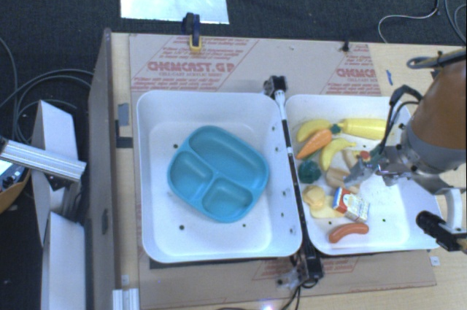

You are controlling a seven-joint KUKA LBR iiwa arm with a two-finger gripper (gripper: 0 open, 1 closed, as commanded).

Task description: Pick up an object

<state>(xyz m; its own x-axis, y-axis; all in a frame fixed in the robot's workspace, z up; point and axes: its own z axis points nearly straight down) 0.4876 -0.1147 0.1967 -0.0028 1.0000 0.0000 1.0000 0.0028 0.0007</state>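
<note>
I am looking down on a bench (117,155) standing on dark carpet, its top covered by a cardboard sheet (219,64) printed in red with "CHEMCAST" and smaller lines that I cannot read; the same mark is repeating, partly cut off, toward the far right of the sheet. I am taking the divider (290,166) between the two bins as my landmark. Left of the divider the left bin (157,228) is holding a blue sectioned plate (217,171), lying flat near its middle, probably parked there as a spare item. Right of the divider the right bin (394,235) is keeping the toy food crowded against the landmark, which is leaving bare floor on the arm's side for an approach. The arm (441,119) is reaching in over that bin from the side away from the divider, with the gripper (363,168) hanging low above the pile; I cannot tell how its fingers are standing, and nothing is visibly lifted. Going down in size: a yellow corn cob (363,128) is lying farthest from me, a banana (312,129) and an orange carrot (315,144) are lying just beside the divider, and a sausage (349,231) is resting nearest me. A small carton (352,205), its red and blue label being too small to read, is sitting just below the gripper and looks to me the likeliest object to pick.
</note>
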